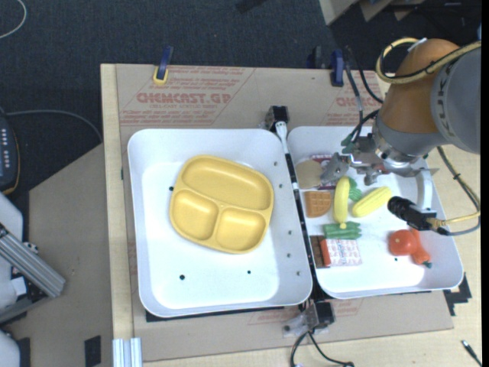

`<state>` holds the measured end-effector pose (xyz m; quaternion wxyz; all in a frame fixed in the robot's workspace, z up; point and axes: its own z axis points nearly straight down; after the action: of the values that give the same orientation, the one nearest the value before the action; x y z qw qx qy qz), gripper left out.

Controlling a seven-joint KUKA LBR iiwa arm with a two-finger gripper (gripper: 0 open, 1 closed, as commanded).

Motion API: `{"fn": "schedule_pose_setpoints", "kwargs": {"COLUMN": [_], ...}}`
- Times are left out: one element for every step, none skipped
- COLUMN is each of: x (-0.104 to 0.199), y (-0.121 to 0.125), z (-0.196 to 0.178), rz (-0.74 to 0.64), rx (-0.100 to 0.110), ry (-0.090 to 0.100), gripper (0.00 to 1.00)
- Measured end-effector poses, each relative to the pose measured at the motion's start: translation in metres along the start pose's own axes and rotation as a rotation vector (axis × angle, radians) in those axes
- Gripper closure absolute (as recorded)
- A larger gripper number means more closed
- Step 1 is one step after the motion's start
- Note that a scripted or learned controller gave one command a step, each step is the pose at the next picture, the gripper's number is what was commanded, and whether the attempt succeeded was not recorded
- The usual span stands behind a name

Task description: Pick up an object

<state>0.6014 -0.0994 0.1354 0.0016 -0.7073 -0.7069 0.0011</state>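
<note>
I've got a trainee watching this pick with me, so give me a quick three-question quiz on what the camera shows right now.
1. True or false: the yellow divided plate lies in the same bin as the small objects.
2. Multiple choice: which object lies closest to the near right corner of the right bin? A) the banana B) the orange-red toy C) the green object
3. Fill in: the claw is over the ____ bin.

Key
1. False: the plate is alone in the left bin.
2. B
3. right, toward its far side, by the banana and the yellow corn-like piece.
</note>
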Motion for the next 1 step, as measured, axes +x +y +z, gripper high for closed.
{"fn": "schedule_pose_setpoints", "kwargs": {"x": [0.0012], "y": [0.0042], "z": [0.0468], "rz": [0.002], "rx": [-0.014], "ry": [0.002], "gripper": [0.00]}}
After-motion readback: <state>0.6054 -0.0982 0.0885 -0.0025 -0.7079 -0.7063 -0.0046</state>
